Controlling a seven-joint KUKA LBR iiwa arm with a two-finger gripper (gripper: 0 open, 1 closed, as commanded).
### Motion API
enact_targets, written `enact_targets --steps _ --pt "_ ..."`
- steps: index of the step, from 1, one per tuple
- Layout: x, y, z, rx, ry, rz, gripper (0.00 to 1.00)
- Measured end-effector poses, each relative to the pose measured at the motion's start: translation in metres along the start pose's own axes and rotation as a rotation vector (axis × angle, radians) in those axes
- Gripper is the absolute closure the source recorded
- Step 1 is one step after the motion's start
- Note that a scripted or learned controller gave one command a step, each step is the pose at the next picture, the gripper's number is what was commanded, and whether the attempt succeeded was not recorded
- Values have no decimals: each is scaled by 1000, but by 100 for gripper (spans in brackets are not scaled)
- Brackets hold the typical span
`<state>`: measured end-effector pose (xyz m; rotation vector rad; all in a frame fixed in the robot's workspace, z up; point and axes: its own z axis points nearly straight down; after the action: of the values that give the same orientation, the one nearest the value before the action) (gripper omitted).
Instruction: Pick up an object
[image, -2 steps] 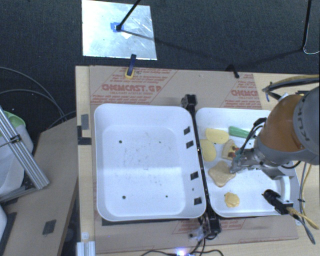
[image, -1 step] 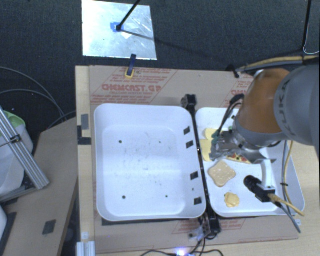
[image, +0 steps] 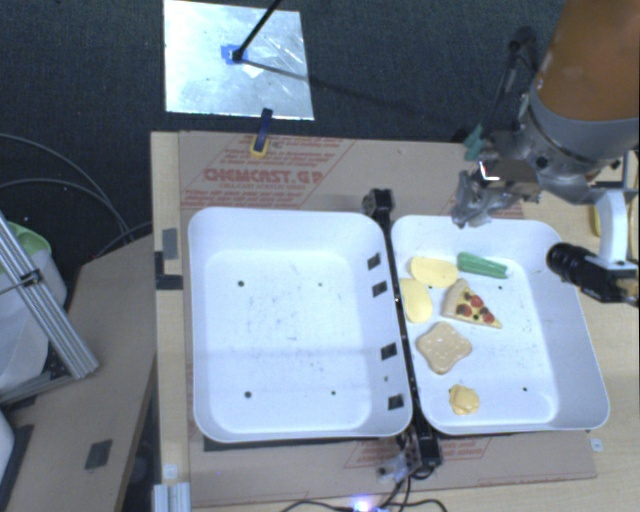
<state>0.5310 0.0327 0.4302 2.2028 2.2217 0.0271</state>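
Right, the gripper (image: 470, 213) hangs over the far rim of the right bin (image: 575, 400), near that bin's far-left corner, at the end of the grey arm (image: 585, 110) w/ its orange band. The fingertips are too small and blurred to read, so how far apart they stand can't be told, and nothing is visibly pinched between them.

All the toy food sits in the right bin, toward its left half. Closest to the gripper is the green bean-like piece (image: 484, 265), lying flat just nearer the camera than the gripper and a bit to its right, apart from it. Left of that green piece lies a pale yellow slice (image: 434, 271); a second yellow slice (image: 415, 300) lies just below, against the bin's left wall. The pizza slice (image: 471, 305) (red dots on top) sits below the green piece. Nearer still is a tan toast-shaped piece (image: 443, 347), and closest to the bin's near rim a small yellow lump (image: 463, 400).

The left bin (image: 215, 300) adjoins the right bin, joined along a black clip strip (image: 392, 300).
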Motion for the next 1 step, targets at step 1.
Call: enact_targets --steps 1 --pt "-2 49 100 26 -5 7 100"
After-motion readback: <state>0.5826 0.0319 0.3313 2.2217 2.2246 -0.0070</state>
